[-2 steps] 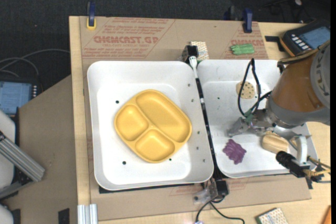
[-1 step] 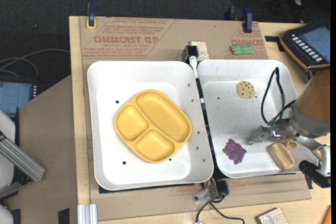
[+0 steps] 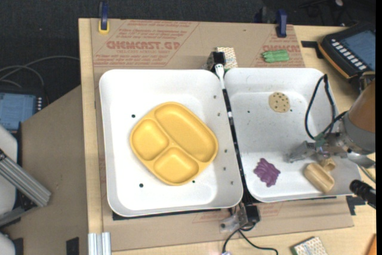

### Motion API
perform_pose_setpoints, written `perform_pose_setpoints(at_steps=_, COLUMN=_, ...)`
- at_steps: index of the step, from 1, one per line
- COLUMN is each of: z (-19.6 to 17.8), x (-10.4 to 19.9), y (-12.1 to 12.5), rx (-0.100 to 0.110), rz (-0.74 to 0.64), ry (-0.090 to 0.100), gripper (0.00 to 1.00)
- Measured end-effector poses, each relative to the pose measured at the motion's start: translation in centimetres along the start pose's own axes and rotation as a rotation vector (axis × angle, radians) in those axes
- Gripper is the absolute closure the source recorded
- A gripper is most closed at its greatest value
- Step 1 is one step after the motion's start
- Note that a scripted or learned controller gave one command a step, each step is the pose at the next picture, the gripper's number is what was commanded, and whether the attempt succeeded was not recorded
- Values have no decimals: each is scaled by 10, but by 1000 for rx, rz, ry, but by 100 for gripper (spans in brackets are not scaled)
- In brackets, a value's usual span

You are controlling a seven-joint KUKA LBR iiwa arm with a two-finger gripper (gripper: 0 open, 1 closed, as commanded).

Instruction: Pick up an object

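Overhead slanted view of the table (image 3: 89,128) carrying two shallow white bins side by side. The left bin (image 3: 116,188) holds a yellow three-compartment tray (image 3: 173,143), lying flat and turned at an angle near the bin's centre. The right bin (image 3: 253,89) holds three small objects: a round tan cookie (image 3: 279,102) toward the far edge, a purple grape cluster (image 3: 267,171) near the near-left corner, and a tan bread-like piece (image 3: 319,177) near the near-right corner.

The arm (image 3: 364,122) enters over the right edge of the right bin, with a black cable (image 3: 310,110) looping from it above the bin floor. The gripper (image 3: 307,153) sits low over the near-right part of that bin, its metal fingers (image 3: 296,155) pointing toward the bin's centre. The fingers lie just beside the far side of the bread-like piece; contact cannot be judged, and no object is seen between them. Whether the fingers are apart or together cannot be told from this angle. The grape cluster lies near the fingers but apart from them; the cookie lies well apart.

On the table beyond the right bin's far edge rests a small green object (image 3: 276,57). A blue clamp (image 3: 104,15) and a second clamp (image 3: 281,24) grip the table's far edge.
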State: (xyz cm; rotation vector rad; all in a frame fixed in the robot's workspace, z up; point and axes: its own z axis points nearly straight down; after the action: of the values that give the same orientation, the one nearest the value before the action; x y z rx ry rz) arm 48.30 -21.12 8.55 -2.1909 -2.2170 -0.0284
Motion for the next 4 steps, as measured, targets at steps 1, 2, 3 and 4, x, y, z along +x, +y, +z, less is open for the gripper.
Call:
perform_pose_setpoints(at_steps=1, z=0, x=1, y=0, rx=0, rz=-1, ry=-2, gripper=0)
perform_pose_setpoints(at_steps=2, z=0, x=1, y=0, rx=0, rz=-1, ry=-2, gripper=0)
perform_pose_setpoints(at_steps=3, z=0, x=1, y=0, rx=0, rz=-1, ry=-2, gripper=0)
perform_pose_setpoints(at_steps=4, z=0, x=1, y=0, rx=0, rz=-1, ry=-2, gripper=0)
